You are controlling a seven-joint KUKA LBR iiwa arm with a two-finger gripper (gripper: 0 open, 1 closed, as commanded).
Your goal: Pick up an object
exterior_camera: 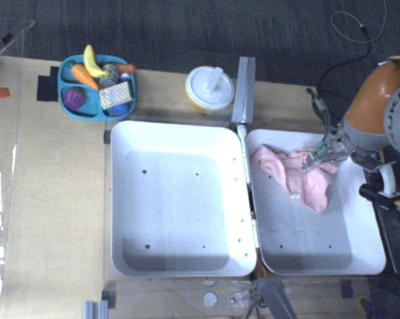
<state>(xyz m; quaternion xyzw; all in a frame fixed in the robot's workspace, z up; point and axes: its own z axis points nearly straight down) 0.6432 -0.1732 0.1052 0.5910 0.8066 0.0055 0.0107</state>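
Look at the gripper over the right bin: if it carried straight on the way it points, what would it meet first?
The gripper points down and toward the view's left, at the pink cloth in the right bin. It would most likely meet the cloth first; it may already be touching, since depth is unclear here.

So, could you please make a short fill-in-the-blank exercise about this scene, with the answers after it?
1. The pink cloth lies in the ____ bin as the camera sees it.
2. The gripper is at the cloth's ____ edge in the camera view.
3. The blue tray of toy food sits beyond the ____ bin.
4. The banana in that tray is ____ in colour.

Missing words: right; right; left; yellow
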